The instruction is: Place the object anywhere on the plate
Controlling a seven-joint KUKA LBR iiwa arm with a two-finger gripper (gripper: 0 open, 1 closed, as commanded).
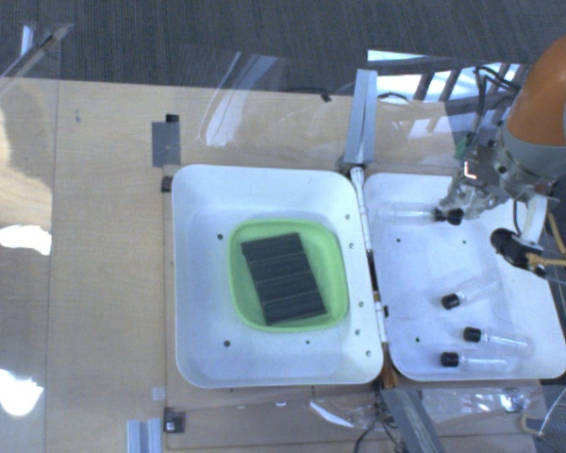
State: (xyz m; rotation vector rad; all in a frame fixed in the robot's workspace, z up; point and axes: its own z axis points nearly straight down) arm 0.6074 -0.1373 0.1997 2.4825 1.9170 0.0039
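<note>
A green plate (332, 262) lies in the left white bin (198, 281). A dark grey ribbed block (282, 277) rests flat on the middle of the plate. In the right bin (410, 253) lie several clear tubes with black caps. One tube (407, 213) lies near the bin's far edge, its cap pointing right. My gripper (458, 202) hangs low over the far right part of that bin, right at the capped end of this tube. I cannot see whether it has hold of the tube.
Other capped tubes lie toward the near right of the right bin: one (474, 293) mid-right, two (495, 340) (475, 360) close to the front rim. A grey post (361, 121) stands behind the seam between the bins. Cables (528, 253) hang beside the wrist.
</note>
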